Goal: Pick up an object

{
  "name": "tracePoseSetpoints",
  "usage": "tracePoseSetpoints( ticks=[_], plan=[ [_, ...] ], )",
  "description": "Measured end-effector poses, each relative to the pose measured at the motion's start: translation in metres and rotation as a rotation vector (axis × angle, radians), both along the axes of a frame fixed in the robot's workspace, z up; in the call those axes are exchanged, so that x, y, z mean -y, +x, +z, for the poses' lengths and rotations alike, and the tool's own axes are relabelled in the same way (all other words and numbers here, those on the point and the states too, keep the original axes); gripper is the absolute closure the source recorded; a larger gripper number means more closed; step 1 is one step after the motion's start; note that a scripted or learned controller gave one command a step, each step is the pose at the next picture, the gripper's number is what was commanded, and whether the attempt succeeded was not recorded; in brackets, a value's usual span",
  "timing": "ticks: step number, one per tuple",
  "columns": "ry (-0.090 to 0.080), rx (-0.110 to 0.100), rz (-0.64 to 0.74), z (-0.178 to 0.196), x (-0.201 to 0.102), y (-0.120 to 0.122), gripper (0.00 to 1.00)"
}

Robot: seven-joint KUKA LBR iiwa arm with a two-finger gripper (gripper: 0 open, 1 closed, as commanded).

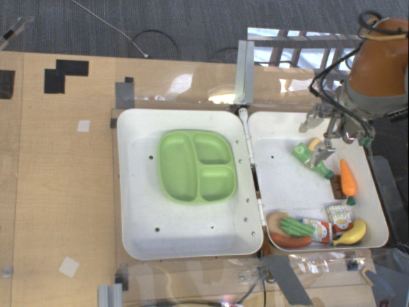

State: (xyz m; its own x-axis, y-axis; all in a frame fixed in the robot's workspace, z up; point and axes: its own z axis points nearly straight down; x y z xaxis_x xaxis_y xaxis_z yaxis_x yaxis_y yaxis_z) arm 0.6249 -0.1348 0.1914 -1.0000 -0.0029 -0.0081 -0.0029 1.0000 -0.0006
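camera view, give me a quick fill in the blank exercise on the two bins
1. The green divided plate lies in the ____ bin.
2. The carrot lies in the ____ bin.
3. The banana lies near that bin's ____ right corner.
4. The end effector is over the ____ bin.

Missing words: left; right; lower; right

The arm is cut off by the right edge. The gripper covers part of a green toy; its finger gap is unclear.
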Motion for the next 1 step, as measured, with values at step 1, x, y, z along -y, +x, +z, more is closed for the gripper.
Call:
tracePoseSetpoints(
  ticks=[1],
  plan=[
    [0.002, -0.006, -0.007, -0.0884, 0.0066, 0.0363, 0.0]
  ],
)
